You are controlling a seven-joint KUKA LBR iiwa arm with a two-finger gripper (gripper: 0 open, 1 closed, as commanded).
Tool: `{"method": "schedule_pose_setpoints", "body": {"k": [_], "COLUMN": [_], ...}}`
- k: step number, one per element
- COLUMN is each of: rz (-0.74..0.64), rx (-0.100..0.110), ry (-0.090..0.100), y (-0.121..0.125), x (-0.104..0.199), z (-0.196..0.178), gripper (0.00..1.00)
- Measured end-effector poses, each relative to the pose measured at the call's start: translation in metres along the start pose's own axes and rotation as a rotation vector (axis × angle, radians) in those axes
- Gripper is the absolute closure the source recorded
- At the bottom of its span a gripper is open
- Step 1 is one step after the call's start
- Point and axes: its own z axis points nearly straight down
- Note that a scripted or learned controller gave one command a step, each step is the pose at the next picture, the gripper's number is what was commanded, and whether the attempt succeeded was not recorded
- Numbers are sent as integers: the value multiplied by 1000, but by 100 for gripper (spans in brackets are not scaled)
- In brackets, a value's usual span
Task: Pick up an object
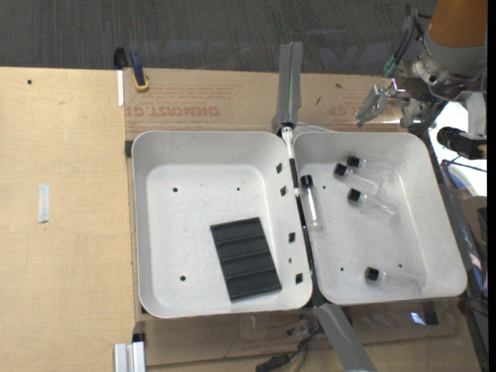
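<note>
A black ribbed block (246,258) lies flat in the left bin (155,208), near its front. The right bin (434,231) holds several clear vials with black caps: one (310,201) along the left wall, two (363,170) (370,201) near the middle back, and one (390,278) at the front right. My gripper (391,115) hangs above the back rim of the right bin, beyond the vials. It is open, its two fingers spread apart with nothing between them.
A grey divider post (290,84) rises between the two bins at the back. Brown cardboard (201,103) lies behind the bins. A wooden bench top (62,208) stretches to the left, with a small white strip (43,204) on it.
</note>
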Motion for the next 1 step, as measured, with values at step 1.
{"method": "schedule_pose_setpoints", "body": {"k": [1], "rz": [-82], "rx": [-2], "ry": [0], "y": [-23], "x": [-72], "z": [154], "gripper": [0]}}
